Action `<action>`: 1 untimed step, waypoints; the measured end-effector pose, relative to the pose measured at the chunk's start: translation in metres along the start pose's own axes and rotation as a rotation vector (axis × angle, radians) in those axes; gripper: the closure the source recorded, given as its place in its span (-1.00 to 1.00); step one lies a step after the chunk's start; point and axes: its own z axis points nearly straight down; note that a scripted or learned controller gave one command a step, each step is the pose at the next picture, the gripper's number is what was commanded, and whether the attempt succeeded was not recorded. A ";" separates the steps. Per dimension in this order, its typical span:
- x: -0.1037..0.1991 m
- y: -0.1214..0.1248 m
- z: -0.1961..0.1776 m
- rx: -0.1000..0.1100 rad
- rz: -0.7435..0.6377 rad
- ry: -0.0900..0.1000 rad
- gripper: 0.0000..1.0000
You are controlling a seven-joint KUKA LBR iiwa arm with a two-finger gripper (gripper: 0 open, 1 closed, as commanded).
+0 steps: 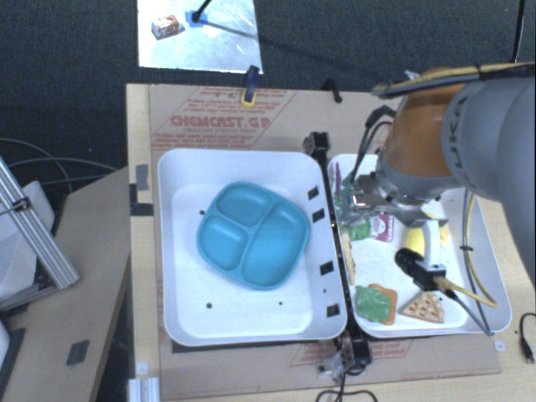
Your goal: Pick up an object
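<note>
My gripper is low over the back left part of the right bin, beneath the grey arm with its orange band. Right under and beside it lie a pink and white carton and a green leafy toy; whether it touches either I cannot tell. A yellow toy lies just to the right of the carton. At the front of the bin are a green toy with an orange edge and a tan waffle-like wedge. The arm hides the back of this bin.
The left bin holds a blue divided plate, tilted. A black-clipped divider runs between the bins. A tan item lies against the right bin's left wall. Cardboard lies under both bins.
</note>
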 end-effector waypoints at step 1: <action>-0.056 -0.052 0.005 0.017 0.020 -0.005 1.00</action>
